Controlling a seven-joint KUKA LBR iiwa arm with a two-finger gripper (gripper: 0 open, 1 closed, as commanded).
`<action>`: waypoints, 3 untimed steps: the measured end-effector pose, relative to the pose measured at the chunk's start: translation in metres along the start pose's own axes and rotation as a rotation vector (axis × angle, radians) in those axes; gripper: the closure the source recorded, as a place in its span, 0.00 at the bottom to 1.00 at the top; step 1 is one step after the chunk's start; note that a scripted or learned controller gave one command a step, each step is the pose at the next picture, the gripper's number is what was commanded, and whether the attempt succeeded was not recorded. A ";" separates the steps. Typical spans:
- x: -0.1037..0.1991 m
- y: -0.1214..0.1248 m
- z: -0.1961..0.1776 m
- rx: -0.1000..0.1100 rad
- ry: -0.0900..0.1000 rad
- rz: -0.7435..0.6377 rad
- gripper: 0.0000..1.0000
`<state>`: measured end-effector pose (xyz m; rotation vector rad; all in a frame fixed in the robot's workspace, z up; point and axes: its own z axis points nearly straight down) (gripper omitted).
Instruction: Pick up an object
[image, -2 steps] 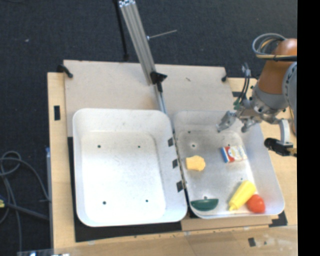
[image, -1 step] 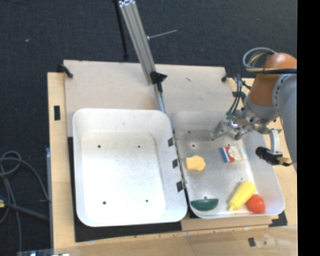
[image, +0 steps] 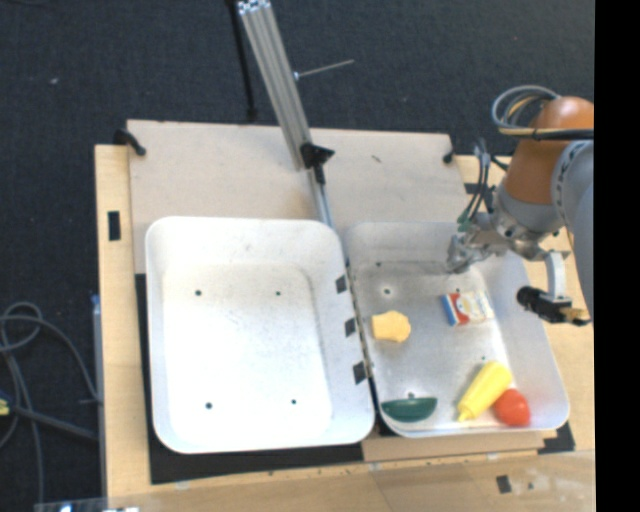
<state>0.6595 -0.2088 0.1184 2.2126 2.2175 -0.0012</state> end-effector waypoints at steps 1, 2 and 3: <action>-0.004 0.010 -0.049 -0.001 0.005 -0.001 1.00; 0.000 0.020 -0.107 -0.003 0.004 -0.003 1.00; 0.003 0.018 -0.154 -0.002 0.005 -0.005 1.00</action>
